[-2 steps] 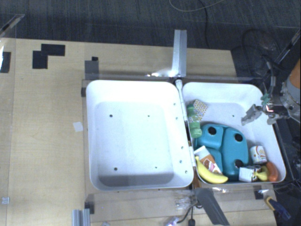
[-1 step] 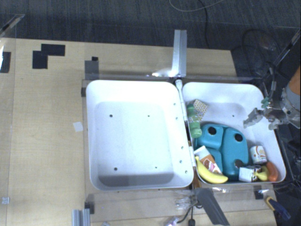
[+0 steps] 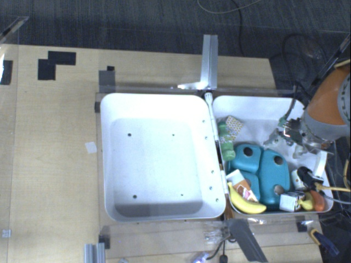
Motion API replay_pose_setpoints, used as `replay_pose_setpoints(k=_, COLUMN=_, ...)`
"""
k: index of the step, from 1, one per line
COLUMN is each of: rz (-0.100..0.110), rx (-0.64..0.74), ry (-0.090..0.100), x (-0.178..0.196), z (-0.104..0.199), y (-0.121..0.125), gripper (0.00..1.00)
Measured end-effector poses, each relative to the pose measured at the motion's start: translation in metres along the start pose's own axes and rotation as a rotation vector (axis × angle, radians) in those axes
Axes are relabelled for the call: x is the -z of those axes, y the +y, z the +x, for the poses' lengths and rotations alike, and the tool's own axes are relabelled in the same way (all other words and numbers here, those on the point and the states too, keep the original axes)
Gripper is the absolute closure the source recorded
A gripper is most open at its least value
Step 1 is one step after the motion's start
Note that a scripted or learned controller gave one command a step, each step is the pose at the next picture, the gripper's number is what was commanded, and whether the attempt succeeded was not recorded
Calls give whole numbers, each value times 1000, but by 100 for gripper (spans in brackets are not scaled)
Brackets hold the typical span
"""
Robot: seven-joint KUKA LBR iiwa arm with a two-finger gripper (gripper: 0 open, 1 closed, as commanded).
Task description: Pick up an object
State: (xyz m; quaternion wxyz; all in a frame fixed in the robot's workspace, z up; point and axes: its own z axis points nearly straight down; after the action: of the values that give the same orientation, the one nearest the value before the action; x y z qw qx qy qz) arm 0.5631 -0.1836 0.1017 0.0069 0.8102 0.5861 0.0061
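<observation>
I'm approaching: gripper (image 3: 293,138), grip state unclear, hangs over the right bin (image 3: 258,104); next, descend onto the teal block (image 3: 263,169).

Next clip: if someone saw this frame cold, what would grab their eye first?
Probably the big teal plastic object lying in the middle of the right bin, with a yellow banana curled at that bin's near edge beside it. Next, the arm's orange band at the view's right, above the gripper hanging over the bin's far right part. The left bin shows plain white beside all that clutter.
</observation>
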Motion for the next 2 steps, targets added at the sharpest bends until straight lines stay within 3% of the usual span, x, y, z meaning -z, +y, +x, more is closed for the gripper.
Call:
replay_pose_setpoints(k=1, rz=14, rx=-104, ry=-2, x=58, z=-24, y=-55, gripper=0)
replay_pose_setpoints(k=2, rz=13, rx=-492, ry=-5, x=-12, z=0, y=5, gripper=0)
